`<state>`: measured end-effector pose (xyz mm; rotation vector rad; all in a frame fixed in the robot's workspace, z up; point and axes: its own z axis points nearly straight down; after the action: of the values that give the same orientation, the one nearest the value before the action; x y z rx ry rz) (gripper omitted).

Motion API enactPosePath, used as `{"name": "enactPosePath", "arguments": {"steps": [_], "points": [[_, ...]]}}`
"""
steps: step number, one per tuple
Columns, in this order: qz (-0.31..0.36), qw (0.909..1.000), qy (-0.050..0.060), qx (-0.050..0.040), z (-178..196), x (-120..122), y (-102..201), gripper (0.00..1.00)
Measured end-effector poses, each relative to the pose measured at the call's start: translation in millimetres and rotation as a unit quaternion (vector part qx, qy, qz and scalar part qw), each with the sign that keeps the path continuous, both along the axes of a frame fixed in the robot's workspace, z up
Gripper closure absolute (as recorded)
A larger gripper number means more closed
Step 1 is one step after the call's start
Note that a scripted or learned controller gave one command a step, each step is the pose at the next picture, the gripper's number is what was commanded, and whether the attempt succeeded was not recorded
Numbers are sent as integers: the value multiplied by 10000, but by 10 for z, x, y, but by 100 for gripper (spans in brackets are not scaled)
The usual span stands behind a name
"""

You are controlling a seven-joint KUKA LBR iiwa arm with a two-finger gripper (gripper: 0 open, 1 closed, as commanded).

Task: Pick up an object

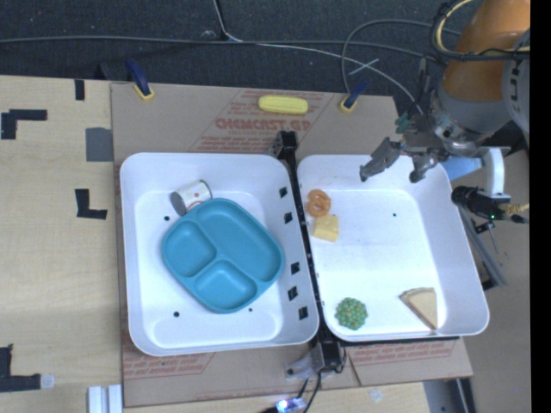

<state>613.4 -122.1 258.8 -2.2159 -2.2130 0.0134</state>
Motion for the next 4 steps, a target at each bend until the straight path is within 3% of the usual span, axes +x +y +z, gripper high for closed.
{"name": "enactPosePath", "arguments": {"steps": [1,4], "points": [[14,10000,-57,-7,67,21,2,0],[11,10000,-34,-8,-1282,-67,-32,0]]}}
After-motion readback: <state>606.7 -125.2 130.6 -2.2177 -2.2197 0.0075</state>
